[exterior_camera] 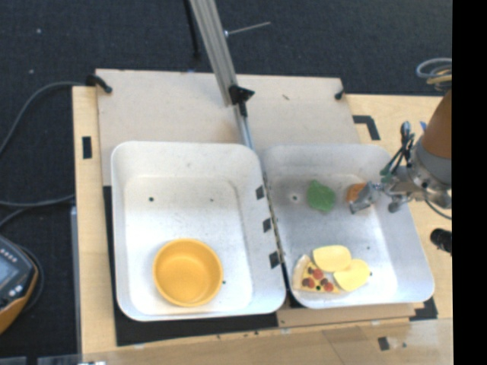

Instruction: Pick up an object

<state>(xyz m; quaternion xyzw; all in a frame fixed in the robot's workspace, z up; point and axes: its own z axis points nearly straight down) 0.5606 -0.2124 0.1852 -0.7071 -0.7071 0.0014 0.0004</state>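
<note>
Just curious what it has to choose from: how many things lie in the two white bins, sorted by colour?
Yellow-orange: 1, the bowl in the left bin.
Green: 1, a lumpy piece.
Orange: 1, a small piece beside the gripper.
Pale yellow: 2, slices.
Red-spotted: 1, a pizza wedge.
Total: 6.

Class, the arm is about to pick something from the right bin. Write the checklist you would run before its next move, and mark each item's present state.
1. Claw over the right bin: ok.
2. Orange piece right beside the claw: ok.
3. Anything held between the claw tips: cannot tell.
4. Green piece apart from the claw, to its left: ok.
5. Pizza slice and yellow pieces well away, at the near edge: ok.
6. Yellow bowl upright in the left bin: ok.
</note>
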